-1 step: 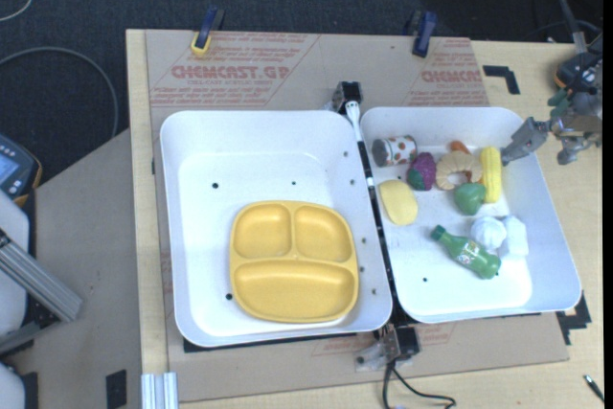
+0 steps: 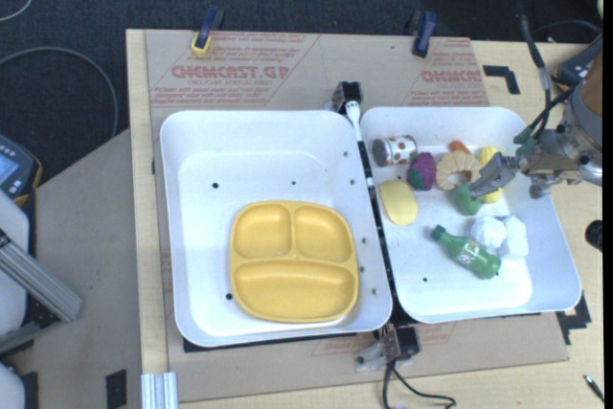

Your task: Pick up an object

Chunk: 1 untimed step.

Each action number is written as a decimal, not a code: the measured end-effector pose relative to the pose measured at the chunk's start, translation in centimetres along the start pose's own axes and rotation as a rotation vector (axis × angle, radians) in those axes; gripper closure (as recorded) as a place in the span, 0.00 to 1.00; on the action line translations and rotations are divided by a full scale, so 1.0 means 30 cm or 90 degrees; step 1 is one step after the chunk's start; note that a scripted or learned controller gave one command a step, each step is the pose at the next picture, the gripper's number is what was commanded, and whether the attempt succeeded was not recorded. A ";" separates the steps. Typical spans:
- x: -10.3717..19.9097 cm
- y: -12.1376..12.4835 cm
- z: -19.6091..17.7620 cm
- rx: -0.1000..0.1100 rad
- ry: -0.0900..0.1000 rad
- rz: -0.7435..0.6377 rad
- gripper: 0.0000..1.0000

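Observation:
Several small items lie in the right bin: a small can, a purple grape bunch, a tan and orange piece, a yellow lemon shape, a green bottle and a white crumpled object. My gripper hangs over the bin's right part, open. Its left finger is next to a green item and a yellow item. I see nothing held between the fingers.
The left bin holds a yellow divided plate. A black ridge separates the two bins. Clamps sit on the cardboard base behind them. Cables hang near the arm at the right.

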State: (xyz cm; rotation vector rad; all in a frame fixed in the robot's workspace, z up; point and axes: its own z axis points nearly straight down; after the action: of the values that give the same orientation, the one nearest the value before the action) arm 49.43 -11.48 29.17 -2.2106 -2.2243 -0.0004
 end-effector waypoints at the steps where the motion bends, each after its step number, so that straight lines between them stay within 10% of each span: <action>1: 0.032 -0.058 0.354 0.005 -0.001 0.004 0.00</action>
State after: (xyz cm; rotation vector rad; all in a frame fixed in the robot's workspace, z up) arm 47.66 -10.48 18.55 -2.2142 -2.2133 0.0099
